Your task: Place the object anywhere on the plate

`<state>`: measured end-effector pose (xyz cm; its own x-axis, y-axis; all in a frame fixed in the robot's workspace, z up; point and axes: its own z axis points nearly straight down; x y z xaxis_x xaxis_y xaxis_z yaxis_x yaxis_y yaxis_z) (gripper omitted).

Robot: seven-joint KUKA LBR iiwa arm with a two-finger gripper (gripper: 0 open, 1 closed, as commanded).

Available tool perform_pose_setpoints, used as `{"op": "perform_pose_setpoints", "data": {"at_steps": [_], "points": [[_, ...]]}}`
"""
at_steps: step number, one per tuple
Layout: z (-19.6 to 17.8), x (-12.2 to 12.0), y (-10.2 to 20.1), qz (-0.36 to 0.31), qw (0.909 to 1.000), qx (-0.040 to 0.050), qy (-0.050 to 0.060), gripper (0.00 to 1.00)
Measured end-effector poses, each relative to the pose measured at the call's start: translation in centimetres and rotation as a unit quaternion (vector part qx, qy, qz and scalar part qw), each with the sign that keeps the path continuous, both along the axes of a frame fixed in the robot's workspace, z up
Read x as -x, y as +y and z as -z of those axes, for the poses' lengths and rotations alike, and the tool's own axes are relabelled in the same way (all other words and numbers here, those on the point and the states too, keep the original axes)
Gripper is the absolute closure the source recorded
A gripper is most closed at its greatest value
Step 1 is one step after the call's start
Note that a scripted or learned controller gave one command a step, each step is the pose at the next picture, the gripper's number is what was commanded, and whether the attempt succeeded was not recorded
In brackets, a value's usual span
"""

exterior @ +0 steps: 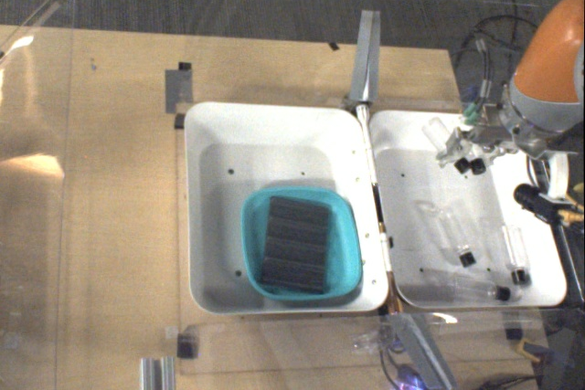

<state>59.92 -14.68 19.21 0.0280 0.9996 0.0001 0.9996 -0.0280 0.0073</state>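
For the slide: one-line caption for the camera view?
Dark ridged block lying on teal plate in left bin; gripper over right bin.

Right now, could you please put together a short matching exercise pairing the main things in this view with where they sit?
Things:
1. teal plate
2. dark ridged block
3. clear tubes with black caps
4. claw

Places:
A. lying on the floor of the right bin
B. above the far part of the right bin
C. in the near part of the left bin
D. resting on the teal plate

Pairs: 1-C, 2-D, 3-A, 4-B
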Motion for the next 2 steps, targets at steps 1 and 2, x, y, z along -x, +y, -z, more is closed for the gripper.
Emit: {"op": "perform_pose_setpoints", "data": {"at_steps": [1, 2], "points": [[0.7, 4.3, 8.3, -0.016, 0.9999, -0.0001, 0.002, 1.00], [-6.2, 3.8, 14.4, -0.039, 0.9992, -0.0001, 0.000, 1.00]]}}
